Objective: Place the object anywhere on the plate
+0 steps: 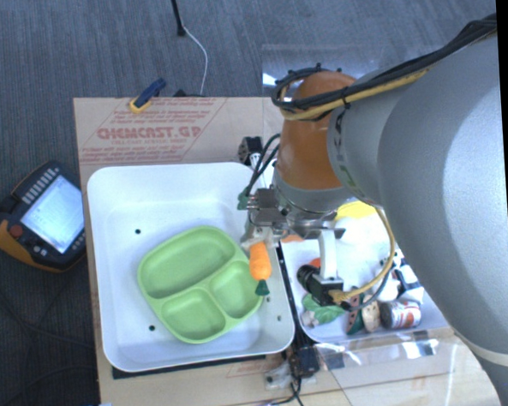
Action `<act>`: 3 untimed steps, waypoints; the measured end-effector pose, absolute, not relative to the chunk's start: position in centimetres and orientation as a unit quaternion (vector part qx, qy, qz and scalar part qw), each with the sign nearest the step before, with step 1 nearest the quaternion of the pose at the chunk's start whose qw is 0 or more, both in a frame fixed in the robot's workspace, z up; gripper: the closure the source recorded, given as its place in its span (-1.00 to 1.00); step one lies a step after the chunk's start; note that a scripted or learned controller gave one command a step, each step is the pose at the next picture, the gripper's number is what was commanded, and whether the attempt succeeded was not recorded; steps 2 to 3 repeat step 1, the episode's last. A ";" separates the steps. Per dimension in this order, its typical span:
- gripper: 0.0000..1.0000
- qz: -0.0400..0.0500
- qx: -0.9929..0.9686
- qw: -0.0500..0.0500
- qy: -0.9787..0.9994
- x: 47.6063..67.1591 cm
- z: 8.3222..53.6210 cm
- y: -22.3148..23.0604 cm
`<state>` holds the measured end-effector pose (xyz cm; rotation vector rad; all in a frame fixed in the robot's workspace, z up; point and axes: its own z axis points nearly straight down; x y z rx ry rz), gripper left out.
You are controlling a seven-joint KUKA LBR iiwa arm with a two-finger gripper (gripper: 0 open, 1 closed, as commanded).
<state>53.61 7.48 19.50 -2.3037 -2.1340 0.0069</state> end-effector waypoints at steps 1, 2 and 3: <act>-1.00 0.003 -0.734 0.000 -0.679 53.6 19.5 7.3; -1.00 0.003 -0.734 0.000 -0.679 53.6 19.5 7.3; -1.00 0.003 -0.734 0.000 -0.679 53.6 19.5 7.3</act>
